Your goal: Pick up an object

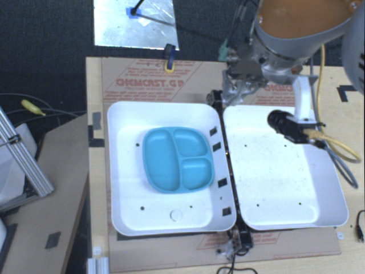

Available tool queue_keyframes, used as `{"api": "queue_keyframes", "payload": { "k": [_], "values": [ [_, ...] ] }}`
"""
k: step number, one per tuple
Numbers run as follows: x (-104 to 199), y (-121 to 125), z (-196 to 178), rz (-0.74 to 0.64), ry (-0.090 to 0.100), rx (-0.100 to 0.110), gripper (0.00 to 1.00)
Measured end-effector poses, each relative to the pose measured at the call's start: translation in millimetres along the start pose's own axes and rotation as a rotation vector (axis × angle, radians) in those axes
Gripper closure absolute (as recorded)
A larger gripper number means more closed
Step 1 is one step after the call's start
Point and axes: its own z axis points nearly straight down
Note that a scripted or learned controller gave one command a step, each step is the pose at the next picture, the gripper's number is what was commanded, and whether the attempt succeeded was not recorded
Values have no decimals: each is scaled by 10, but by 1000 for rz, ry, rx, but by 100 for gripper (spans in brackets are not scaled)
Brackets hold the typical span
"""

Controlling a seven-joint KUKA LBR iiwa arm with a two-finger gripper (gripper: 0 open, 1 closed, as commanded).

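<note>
light: bright, even overhead | shadows: soft | glare: foil sheet [136,15] | blur: close arm [302,10] soft

The surface [142,81] is a tan board printed with reddish lettering, lying under the two white bins [122,210]. Around it the floor [45,44] is dark, a blue-black carpet by the look of it. At the top lies a shiny silvery sheet [114,16] with a patch of blue tape [133,12] on it, and a thin dark rod crosses above it. At the left edge stands a slanted aluminium frame rail [23,158], beside a brownish panel [51,210]. A yellow-tipped cable [31,107] trails over the dark floor there. The light is even, with soft shadows.
</note>
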Motion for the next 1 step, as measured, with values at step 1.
{"api": "queue_keyframes", "payload": {
  "k": [1],
  "values": [
    [-380, -307, 1169, 0, -2, 12, 100]
  ]
}}
